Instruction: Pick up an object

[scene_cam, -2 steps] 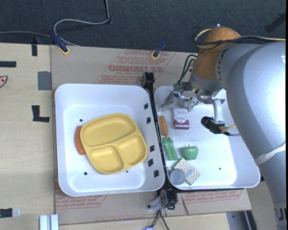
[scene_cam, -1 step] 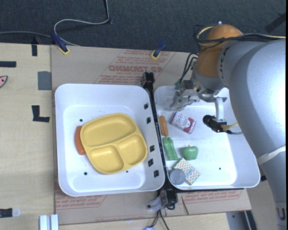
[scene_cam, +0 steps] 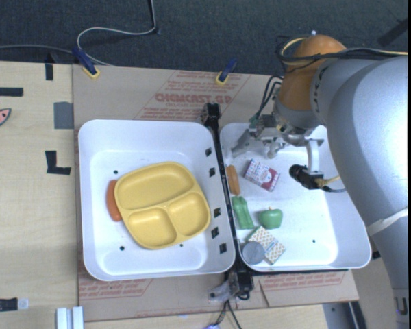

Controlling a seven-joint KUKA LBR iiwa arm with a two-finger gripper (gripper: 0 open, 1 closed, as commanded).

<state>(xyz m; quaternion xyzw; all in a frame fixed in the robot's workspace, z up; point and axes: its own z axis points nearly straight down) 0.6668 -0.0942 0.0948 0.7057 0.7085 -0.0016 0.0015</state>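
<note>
Looking past the checkered packet (scene_cam: 270, 247) and green fruit (scene_cam: 270, 217) at the near end of the right bin (scene_cam: 329, 252), to the red-and-white box (scene_cam: 262, 175) lying flat mid-bin, just beside an orange stick (scene_cam: 233, 179). Probably light, stiff cardboard, easily dented; best pinched across its short sides. Farther back, hovering just beyond it with fingers spread and empty: gripper (scene_cam: 259, 142).

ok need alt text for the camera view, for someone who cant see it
A grey robot arm reaches in from the right, its gripper low over the far end of the right bin, which holds a red-and-white packet, a green apple and other small items. The left bin holds a yellow divided plate.
</note>
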